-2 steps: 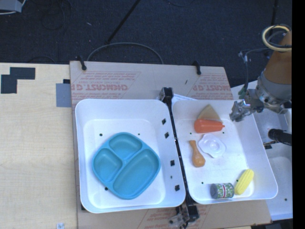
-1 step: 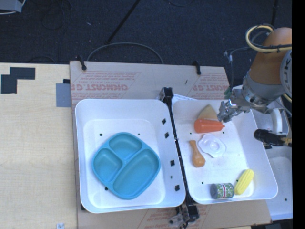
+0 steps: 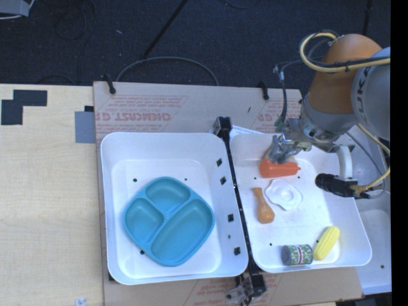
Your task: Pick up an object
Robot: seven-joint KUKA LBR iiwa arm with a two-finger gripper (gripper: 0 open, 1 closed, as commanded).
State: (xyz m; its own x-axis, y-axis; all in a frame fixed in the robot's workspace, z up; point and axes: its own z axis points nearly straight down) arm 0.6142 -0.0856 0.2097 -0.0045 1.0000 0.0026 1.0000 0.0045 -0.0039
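Observation:
In the right bin [image 3: 357, 234], a red-orange carrot-shaped toy [image 3: 278, 169] lies near the far wall. My gripper [image 3: 280, 149] hangs directly over its far edge, touching it or just above it; I cannot make out which. Nearer the front lie a white fried-egg toy [image 3: 284, 195], an orange drumstick-shaped toy [image 3: 263, 206], a yellow corn cob [image 3: 326, 243] and a small green-labelled can [image 3: 297, 254].
The left bin [image 3: 115, 171] holds a blue divided plate [image 3: 168, 220]. A black divider [image 3: 233, 196] runs between the bins. A black fitting with cables [image 3: 335, 183] sticks out over the right bin's right side, under the arm [image 3: 338, 88].

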